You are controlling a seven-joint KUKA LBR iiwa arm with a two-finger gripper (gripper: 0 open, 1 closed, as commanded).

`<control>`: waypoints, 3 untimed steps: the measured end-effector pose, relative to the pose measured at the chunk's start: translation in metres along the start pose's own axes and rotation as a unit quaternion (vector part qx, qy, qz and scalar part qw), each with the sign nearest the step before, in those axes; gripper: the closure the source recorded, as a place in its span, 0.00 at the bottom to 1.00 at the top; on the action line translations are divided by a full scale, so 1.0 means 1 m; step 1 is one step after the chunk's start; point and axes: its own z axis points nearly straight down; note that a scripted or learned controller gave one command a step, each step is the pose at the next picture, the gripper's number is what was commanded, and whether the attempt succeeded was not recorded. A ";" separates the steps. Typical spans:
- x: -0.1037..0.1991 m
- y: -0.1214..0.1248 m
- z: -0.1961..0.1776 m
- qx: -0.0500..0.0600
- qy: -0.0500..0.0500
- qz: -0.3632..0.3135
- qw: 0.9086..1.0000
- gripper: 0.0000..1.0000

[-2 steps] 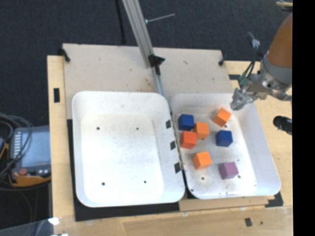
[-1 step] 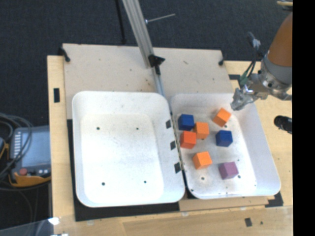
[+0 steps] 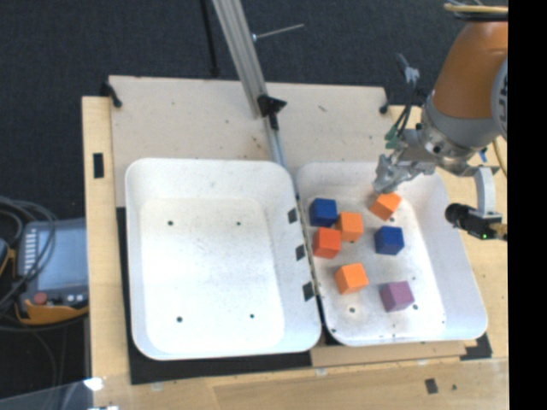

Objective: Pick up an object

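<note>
The counter fills the middle of the frame, a pale board with dark floor beyond its upper and left edges. On it sit 2 shallow white bins side by side. The left bin takes the centre-left of the frame, and its whole floor is open room from rim to rim. The right bin lies in the centre-right, its left rim touching the left bin's right rim along a line of small black clips.

The arm enters at the upper right, its orange band above grey wrist parts. The hand hangs over the upper part of the right bin, just inside its top rim; whether its fingers are spread or closed cannot be told from this angle.

6 cubes crowd the upper and middle floor of the right bin. An orange cube at the top sits tilted just below the hand, nearest the fingertips. A blue cube at left lies close to the left rim, with a red-orange cube just below it and an orange cube in the middle touching that one. A blue cube at right stands apart. Lower down, an orange cube and a purple cube sit near each other. The bin's lower strip and right side offer free floor.
</note>
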 end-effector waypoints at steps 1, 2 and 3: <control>0.050 -0.008 -0.005 0.000 0.001 0.000 1.000 1.00; 0.101 -0.024 0.011 0.001 0.000 0.000 1.000 1.00; 0.150 -0.035 0.005 0.000 0.001 -0.001 1.000 1.00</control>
